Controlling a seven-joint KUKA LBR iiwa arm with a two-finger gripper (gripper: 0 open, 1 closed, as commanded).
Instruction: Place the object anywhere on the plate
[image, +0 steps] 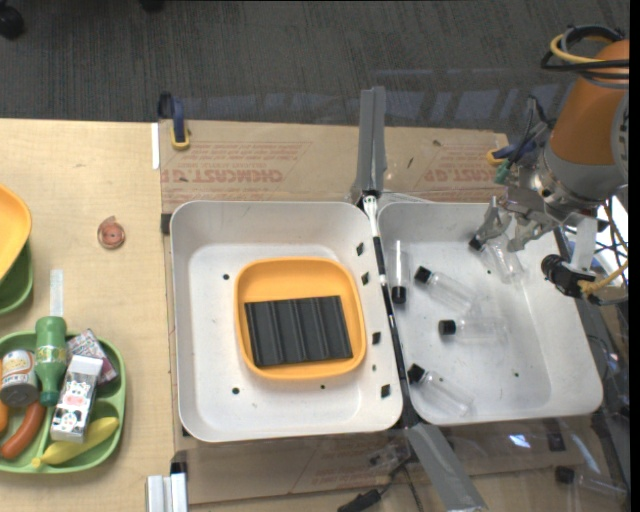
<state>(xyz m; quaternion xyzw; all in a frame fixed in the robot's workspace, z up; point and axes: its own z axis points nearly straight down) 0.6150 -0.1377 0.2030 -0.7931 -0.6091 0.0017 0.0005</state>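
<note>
While the gripper (500, 238) is hovering upper right, fingers spread and holding nothing, you are needing to descend onto a clear vial (440, 284), then carry it to the yellow plate (300, 275).

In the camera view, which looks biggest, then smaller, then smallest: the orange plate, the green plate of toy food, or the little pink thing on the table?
1. Orange plate, largest.
2. Green plate, a bit smaller, though the picture's edge cuts it off.
3. Pink thing, by far the smallest.
</note>
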